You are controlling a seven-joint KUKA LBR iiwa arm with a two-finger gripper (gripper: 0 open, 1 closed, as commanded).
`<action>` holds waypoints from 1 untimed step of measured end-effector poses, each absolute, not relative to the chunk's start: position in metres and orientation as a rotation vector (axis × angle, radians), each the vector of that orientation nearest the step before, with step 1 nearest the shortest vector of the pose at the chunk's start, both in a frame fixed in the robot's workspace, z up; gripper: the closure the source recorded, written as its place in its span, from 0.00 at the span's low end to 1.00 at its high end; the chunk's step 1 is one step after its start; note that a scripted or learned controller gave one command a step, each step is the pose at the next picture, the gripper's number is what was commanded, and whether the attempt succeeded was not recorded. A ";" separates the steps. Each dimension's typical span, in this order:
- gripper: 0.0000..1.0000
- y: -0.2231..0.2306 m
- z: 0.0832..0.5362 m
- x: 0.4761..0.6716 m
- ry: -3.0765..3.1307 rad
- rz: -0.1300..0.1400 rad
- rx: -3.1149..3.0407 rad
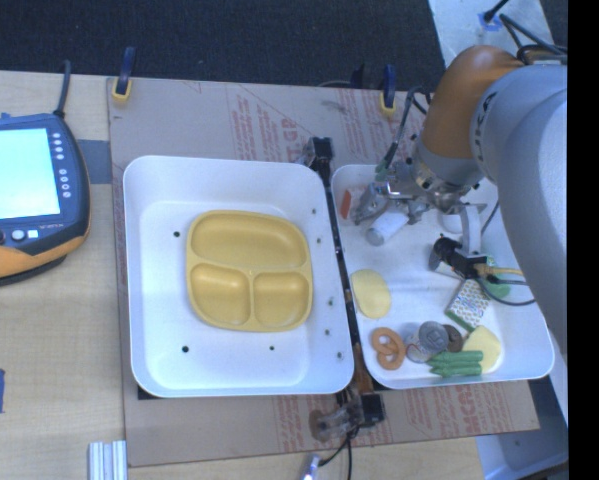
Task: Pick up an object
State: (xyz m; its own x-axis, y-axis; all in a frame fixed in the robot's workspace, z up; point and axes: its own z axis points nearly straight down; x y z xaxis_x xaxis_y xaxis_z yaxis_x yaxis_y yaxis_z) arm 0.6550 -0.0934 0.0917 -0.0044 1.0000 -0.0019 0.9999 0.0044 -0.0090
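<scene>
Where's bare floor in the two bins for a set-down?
Left bin: bare strips all round the yellow tray, widest on its left. Right bin: one open patch between the yellow disc and the checkered packet. Crowded near the pretzel and under the gripper.

One fixed camera looks down aslant on both bins

Smooth matt yellow plastic divided plate, glossy white plastic left bin and right bin, brown printed cardboard sheet beneath, pale wood-look bench, shiny metal disc at the right bin's 6 o'clock, glossy orange arm band
</scene>
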 end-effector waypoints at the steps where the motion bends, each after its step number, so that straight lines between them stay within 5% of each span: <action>1: 0.00 -0.101 0.092 0.656 -2.223 0.004 -2.216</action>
State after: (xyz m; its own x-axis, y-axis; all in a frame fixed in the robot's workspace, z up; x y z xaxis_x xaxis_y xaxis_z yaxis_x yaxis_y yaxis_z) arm 0.6562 -0.1014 0.0922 -0.0032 1.0000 0.0004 1.0000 0.0032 -0.0038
